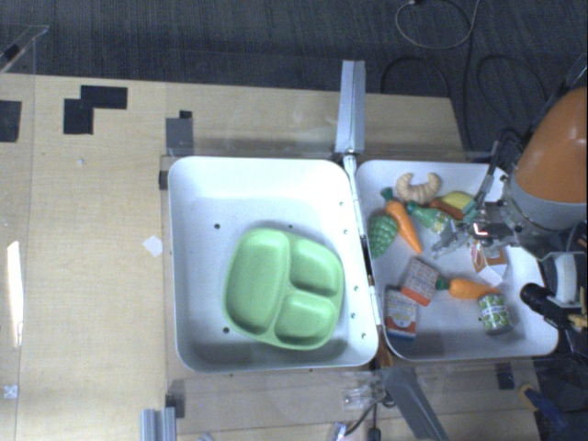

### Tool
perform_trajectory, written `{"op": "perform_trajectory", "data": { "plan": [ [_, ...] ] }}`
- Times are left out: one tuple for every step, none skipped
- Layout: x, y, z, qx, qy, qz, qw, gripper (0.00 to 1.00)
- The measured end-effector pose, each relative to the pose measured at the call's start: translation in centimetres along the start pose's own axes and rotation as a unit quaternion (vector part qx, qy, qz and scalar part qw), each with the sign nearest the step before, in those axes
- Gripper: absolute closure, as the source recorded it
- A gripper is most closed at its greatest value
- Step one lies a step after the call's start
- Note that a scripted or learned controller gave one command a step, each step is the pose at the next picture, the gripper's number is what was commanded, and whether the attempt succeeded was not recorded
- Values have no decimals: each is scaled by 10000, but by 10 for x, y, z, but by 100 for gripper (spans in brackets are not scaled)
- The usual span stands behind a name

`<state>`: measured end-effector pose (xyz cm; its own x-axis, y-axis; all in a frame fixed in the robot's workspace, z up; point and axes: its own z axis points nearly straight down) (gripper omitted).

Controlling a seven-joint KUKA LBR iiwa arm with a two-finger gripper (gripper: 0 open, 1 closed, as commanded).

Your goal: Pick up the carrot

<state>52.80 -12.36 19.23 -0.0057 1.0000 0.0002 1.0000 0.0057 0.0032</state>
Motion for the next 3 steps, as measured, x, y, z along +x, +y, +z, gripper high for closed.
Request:
{"op": "perform_trajectory", "data": {
  "plan": [
    [0,0,0,-1,0,0,10000,0],
    [-36,-32,44,-3,-4,311,9995,0],
    [9,-16,82,-160,-58,-834,9964,0]
  ]
}}
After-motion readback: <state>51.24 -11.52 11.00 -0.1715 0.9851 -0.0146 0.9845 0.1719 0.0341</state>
